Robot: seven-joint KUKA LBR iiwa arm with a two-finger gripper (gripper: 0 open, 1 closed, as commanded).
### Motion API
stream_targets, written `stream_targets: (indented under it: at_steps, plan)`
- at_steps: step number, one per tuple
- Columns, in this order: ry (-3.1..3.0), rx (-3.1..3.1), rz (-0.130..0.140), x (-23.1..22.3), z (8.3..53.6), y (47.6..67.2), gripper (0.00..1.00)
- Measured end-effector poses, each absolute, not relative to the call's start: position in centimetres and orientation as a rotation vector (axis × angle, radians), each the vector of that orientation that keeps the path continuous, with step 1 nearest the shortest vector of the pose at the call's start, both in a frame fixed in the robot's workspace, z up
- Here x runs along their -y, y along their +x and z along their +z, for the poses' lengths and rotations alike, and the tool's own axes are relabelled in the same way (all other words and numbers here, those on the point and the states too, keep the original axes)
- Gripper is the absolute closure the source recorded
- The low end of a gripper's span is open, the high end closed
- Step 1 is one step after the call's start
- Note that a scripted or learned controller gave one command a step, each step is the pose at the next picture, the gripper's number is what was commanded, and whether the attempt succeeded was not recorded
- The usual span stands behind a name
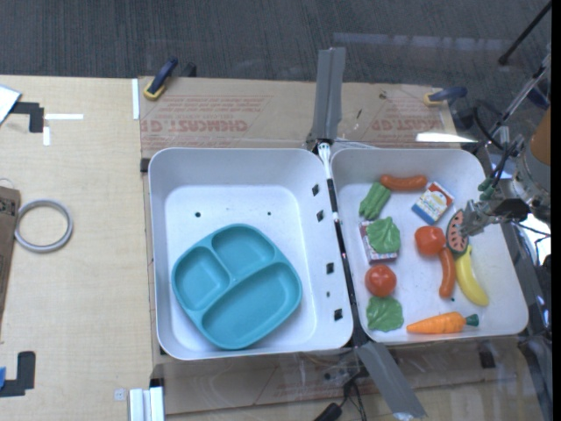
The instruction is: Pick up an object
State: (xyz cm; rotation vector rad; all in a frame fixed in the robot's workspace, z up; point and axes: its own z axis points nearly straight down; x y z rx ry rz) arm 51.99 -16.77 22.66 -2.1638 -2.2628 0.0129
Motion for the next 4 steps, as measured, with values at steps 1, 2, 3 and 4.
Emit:
stream_targets:
  at_steps: [1, 2, 3, 4]
  plan:
    - [-2.676, 1.639, 0.013, 16.9, 26.1, 54.6, 1.00]
    - [-2.788, 1.441, 0.012, 19.2, 31.6, 60.5, 1.00]
    - [-3.007, 0.896, 0.015, 20.9, 19.1, 55.4, 1.00]
    - [-3.072, 0.650, 0.013, 18.6, 26.6, 62.3, 1.00]
